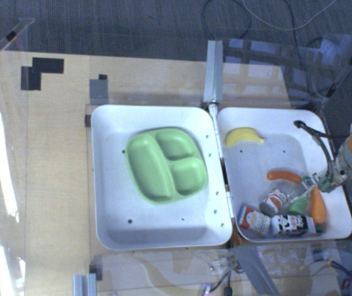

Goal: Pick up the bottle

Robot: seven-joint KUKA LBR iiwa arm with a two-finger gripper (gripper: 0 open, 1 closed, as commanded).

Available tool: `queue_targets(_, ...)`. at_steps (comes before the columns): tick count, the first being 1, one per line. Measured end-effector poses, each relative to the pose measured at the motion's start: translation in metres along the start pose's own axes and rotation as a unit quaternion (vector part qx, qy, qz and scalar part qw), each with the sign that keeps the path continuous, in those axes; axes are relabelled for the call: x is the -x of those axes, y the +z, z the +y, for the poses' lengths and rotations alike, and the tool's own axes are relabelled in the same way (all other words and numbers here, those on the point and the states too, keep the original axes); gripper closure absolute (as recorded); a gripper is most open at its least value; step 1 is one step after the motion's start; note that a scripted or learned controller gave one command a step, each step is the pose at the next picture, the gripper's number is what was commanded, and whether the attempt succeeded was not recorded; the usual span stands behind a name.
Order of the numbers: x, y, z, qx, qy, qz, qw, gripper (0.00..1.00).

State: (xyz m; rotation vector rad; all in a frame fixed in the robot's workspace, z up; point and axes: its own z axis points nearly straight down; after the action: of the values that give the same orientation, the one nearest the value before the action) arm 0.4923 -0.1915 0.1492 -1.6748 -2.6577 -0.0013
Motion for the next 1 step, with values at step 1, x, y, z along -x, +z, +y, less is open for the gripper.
queue_targets(1, -0.0419, 0.0219, 0.0431, 0.01, -0.073, -0.009, 0.9972, 0.0)
